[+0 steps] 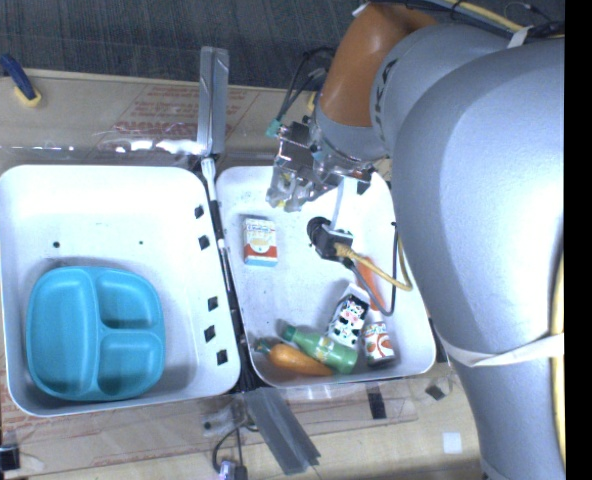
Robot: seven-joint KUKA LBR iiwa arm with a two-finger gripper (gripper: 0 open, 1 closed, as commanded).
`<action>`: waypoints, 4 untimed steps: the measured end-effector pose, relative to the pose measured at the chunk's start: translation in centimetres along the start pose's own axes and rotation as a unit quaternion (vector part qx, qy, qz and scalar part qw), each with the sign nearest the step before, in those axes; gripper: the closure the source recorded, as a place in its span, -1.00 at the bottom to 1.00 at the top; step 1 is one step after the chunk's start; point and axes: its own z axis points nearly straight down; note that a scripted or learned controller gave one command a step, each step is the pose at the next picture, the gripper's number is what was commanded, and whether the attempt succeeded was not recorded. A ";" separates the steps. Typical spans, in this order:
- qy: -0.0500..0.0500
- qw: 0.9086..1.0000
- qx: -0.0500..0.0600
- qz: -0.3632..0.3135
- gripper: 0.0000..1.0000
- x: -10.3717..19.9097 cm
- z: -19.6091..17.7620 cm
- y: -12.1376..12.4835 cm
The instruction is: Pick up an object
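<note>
We saw the grey arm's gripper (290, 190) poised over the right bin (238, 298), just beyond the carton (261, 241) on the side of the bin's far rim and apart from it. We could not tell whether the gripper was apart or together, and nothing showed in its grasp. The carton, a small upright box with a white face and a red-orange lower band, lay alone on the smooth white floor of the bin.

Well nearer the camera than the carton, a cluster of things crowded the bin's near wall. It included a green bottle (321, 348) lying on its side, and a rounded orange vegetable (296, 361) touching the bottle along the wall. A tall box (349, 320) printed in black and white patches leaned above the bottle. A red and white can (378, 345) sat just beside that box, farther from the carton.

To the left of the carton in the camera view, past the divider, the left bin (36, 193) held a glossy blue tray (94, 333). The tray had rounded corners and was moulded into three compartments.
</note>
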 end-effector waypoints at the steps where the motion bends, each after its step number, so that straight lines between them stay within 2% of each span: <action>1: 0.000 1.000 0.002 0.004 1.00 -5.0 0.3 -0.5; 2: 0.000 1.000 0.001 0.020 1.00 -2.6 3.3 5.0; 3: 0.000 0.999 0.000 0.052 1.00 -1.8 0.0 4.9; 4: 0.000 0.997 0.001 0.071 1.00 -2.5 -0.8 1.0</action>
